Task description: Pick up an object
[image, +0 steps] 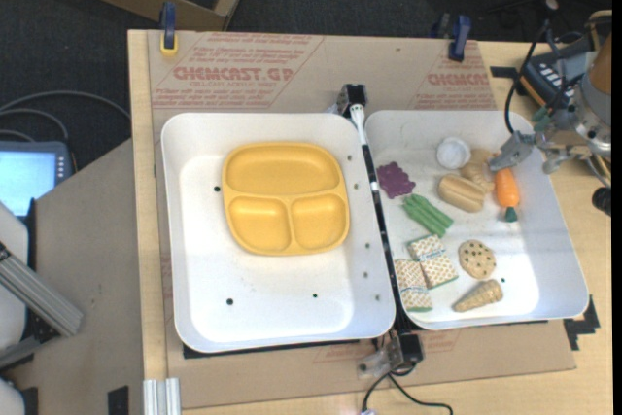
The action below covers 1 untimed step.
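Observation:
The right bin (554, 258) holds several toy foods: a purple grape bunch (395, 179), a green bean pod (426, 214), a white round lid (453, 152), a tan bread roll (462, 192), an orange carrot (506, 188), a cookie (476, 258), crackers (429, 262) and a cone (478, 294). My gripper (520, 151) hangs over the bin's upper right corner, just above the carrot's top end and to the right of the lid. Nothing shows in its grasp.
The left bin (194, 287) bears a yellow divided plate (286, 196). A black rod with cable (362, 151) runs along the seam between the bins. The arm's body (593, 102) and wiring crowd the right edge. Blue clamps (169, 28) sit at the board's back edge.

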Motion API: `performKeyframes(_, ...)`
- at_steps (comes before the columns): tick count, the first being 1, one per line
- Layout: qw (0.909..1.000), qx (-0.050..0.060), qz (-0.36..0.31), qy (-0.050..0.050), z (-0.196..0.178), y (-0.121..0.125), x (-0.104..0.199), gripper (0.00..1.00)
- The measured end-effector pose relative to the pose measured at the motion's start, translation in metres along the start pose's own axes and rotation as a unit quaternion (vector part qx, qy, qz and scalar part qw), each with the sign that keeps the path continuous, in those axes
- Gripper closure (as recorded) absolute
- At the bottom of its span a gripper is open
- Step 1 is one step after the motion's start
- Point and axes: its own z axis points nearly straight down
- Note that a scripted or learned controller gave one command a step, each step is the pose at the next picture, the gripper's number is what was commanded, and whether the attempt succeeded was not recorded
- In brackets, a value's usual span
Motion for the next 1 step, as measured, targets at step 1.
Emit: performKeyframes(1,1.0,0.001,-0.001,0.007,0.1058,0.0048,-0.0059,0.0)
